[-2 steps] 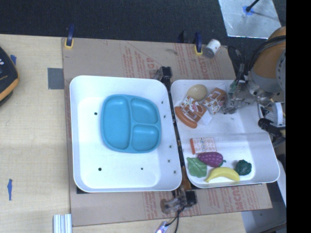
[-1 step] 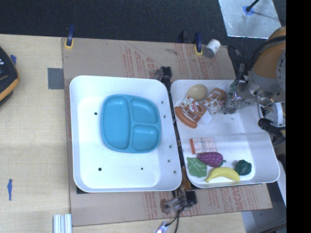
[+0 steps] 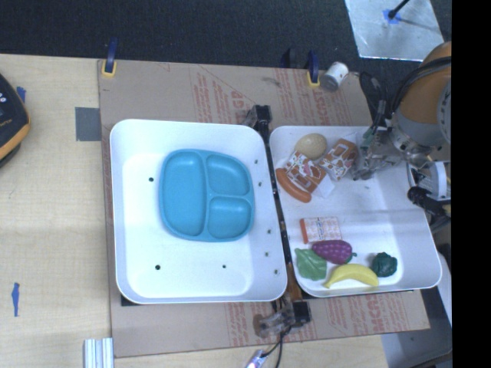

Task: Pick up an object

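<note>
Because the gripper (image 3: pixel 367 162) is lowered just beside the small packet (image 3: pixel 338 158), jaw state unclear, the packet could be nudged aside rather than grasped.

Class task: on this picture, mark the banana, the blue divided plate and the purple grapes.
banana (image 3: pixel 353 276): camera view, middle of its yellow curve.
blue divided plate (image 3: pixel 181 192): camera view, floor of its large left compartment.
purple grapes (image 3: pixel 332 250): camera view, middle of the bunch.

Two white bins (image 3: pixel 123 205), one blue plate (image 3: pixel 205 195), one banana (image 3: pixel 352 277), one grape bunch (image 3: pixel 332 250), two snack packets (image 3: pixel 304 173).
</note>
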Controlling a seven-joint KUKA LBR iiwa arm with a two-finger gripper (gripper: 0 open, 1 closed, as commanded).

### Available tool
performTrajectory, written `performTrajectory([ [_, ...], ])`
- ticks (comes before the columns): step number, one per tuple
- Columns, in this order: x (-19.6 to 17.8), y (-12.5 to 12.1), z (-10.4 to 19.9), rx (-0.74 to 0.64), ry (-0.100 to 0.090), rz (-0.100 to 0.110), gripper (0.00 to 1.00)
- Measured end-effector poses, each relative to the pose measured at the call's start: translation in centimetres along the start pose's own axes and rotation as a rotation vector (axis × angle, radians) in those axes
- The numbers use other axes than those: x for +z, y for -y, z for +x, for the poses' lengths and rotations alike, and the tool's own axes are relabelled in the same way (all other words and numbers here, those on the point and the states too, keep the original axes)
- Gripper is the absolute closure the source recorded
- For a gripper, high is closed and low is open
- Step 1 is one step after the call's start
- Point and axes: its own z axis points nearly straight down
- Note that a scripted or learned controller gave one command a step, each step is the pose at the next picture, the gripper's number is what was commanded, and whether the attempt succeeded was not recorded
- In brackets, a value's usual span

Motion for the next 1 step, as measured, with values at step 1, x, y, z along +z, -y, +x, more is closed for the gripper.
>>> performTrajectory([
  [1, -1.02, 0.08, -0.05, -0.002, 0.0, 0.003, 1.0],
])
